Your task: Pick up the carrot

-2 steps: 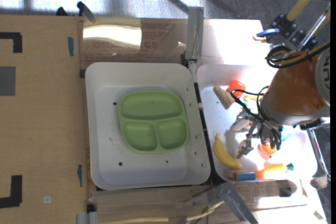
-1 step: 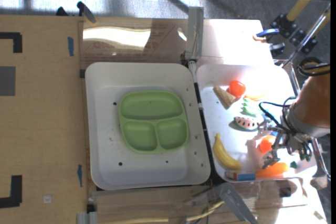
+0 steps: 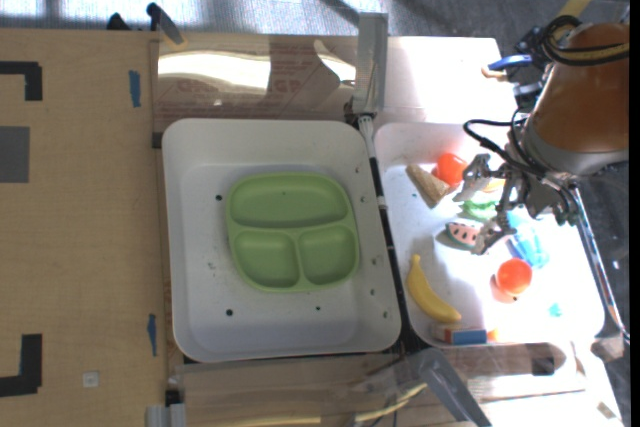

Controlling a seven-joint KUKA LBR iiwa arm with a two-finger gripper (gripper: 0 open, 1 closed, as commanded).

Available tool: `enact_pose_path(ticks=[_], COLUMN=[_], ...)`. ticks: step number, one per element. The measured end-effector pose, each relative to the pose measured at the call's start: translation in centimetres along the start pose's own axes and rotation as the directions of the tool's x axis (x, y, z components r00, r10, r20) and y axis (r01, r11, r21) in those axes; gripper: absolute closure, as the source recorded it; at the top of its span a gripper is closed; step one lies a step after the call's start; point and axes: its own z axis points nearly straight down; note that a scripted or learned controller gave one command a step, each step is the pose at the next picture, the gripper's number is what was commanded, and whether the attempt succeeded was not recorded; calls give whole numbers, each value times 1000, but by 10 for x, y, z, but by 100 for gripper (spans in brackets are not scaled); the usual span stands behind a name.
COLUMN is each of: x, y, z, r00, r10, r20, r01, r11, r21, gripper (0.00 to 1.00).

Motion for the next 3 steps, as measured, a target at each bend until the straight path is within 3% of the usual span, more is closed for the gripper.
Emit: enact_pose_path(ticks=[1, 2, 3], x=[70, 73, 69], y=[23, -20, -20], z=[35, 80, 68], r00=[997, 937, 938], r10=[71, 349, 348], r20=[-16, -4, 10], r01=[-71, -349, -348], r11=[997, 937, 938], r21=[-2, 1, 0], gripper=[0, 0, 100])
